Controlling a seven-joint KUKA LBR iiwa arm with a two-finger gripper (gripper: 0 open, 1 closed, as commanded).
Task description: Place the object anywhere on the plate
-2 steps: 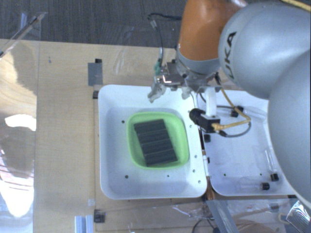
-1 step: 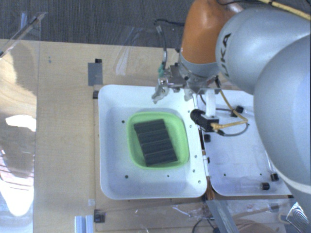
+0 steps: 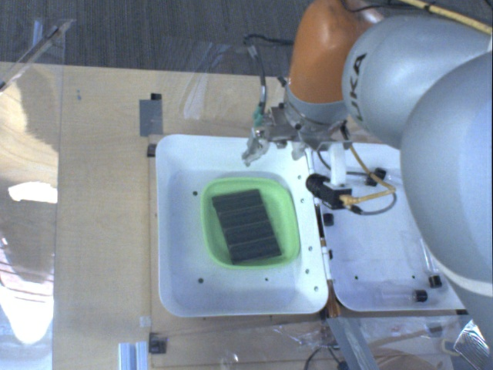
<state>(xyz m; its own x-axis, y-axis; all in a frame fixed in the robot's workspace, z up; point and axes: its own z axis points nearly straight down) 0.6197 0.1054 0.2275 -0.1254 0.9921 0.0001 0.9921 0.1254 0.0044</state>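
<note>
The dark ribbed object [image 3: 246,226] is lying flat inside the green plate [image 3: 288,206], its long axis running at a slant from upper left to lower right; judged from this arrangement, the placement itself is appearing complete, and what is remaining is most likely only the withdrawal of the arm.

The gripper [image 3: 255,151] is hanging over the back edge of the left bin [image 3: 177,230], just beyond the plate's far rim and apart from the object; nothing is showing between its fingers, which are appearing narrowly spread (the tips are small and blurred, so this reading is tentative).

Containers: the left bin is holding the plate near its centre, and the plate is holding the object, which is covering most of its floor; the right bin [image 3: 385,276] is lying partly under the grey arm [image 3: 431,114], and its visible floor is carrying a small dark item [image 3: 420,294] near the front.
</note>
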